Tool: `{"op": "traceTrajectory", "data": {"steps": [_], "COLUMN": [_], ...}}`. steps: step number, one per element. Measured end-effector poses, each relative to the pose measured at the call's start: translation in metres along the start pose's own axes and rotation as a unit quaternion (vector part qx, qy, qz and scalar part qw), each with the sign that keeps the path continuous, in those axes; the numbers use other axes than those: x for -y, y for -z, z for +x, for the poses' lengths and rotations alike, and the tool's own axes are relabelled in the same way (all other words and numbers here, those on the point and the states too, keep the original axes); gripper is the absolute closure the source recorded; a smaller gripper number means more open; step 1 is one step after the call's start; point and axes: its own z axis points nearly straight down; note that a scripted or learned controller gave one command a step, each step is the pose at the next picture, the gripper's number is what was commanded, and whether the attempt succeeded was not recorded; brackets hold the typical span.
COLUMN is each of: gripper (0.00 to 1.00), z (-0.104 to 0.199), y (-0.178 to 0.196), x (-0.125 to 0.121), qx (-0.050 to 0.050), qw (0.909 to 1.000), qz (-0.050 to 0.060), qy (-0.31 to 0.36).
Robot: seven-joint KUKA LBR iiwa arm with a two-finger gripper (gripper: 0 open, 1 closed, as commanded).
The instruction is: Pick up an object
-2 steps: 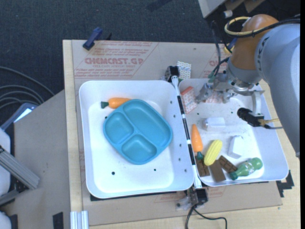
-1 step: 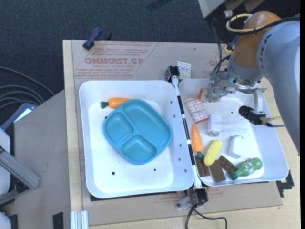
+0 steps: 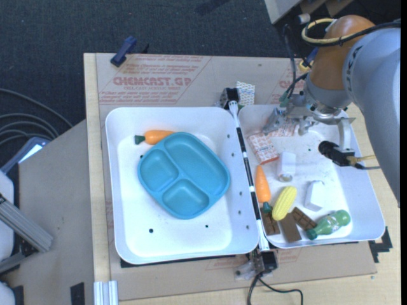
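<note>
My gripper (image 3: 292, 122) hangs low over the far end of the right bin (image 3: 374, 210), just right of a red-and-white packet (image 3: 262, 146). Nothing shows held in it. Nearer the front of that bin lie a small white block (image 3: 288, 164), an orange carrot (image 3: 262, 183), a yellow corn cob (image 3: 284, 202), brown chocolate pieces (image 3: 294, 224), a green bottle (image 3: 329, 223) and another white block (image 3: 313, 194). The left bin (image 3: 127, 234) holds a blue divided plate (image 3: 183, 173) with a second carrot (image 3: 154, 136) at its far edge.
The grey arm with its orange band (image 3: 337, 49) comes in from the upper right above the right bin's far corner. A small chequered item (image 3: 245, 93) lies on the bench behind the bins. A blue clip (image 3: 123, 51) sits at the bench's far left corner.
</note>
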Motion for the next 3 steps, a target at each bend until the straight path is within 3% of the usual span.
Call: {"op": "traceTrajectory", "data": {"steps": [1,2,3], "gripper": [0.0,0.0,0.0], "z": [0.012,0.022,0.017], "y": [-0.016,-0.016,-0.02], "x": [-0.003,0.045,-0.002], "qx": [0.0,-0.001,-0.002], "qw": [1.0,1.0,1.0], "qz": [0.0,-0.005,0.003], "qy": [-0.002,-0.002,-0.002]}}
